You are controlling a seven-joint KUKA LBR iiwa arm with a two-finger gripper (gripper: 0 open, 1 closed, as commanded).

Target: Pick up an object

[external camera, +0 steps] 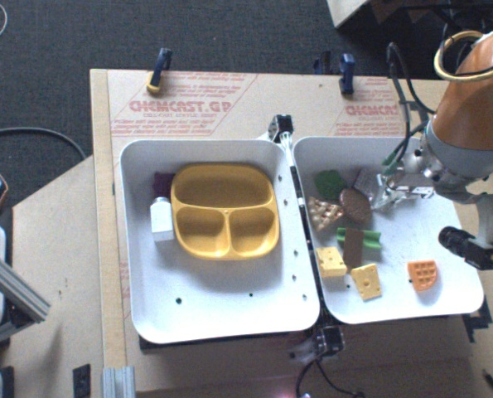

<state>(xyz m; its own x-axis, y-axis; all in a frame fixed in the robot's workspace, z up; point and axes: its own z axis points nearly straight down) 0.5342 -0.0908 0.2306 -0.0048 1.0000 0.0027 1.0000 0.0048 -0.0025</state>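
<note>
Several light, rigid toy foods crowd the right bin's (pixel 470 305) left edge as the gripper (pixel 389 196) hangs beside a brown oval piece (pixel 355 206), likely slippery; its grip state cannot be judged.

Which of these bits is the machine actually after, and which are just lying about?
For the job (near the pincer, right bin):
brown oval piece
dark green block
waffle piece
cheese cubes
orange waffle

Just lying about:
yellow divided tray
white bottle
blue clamps
</note>
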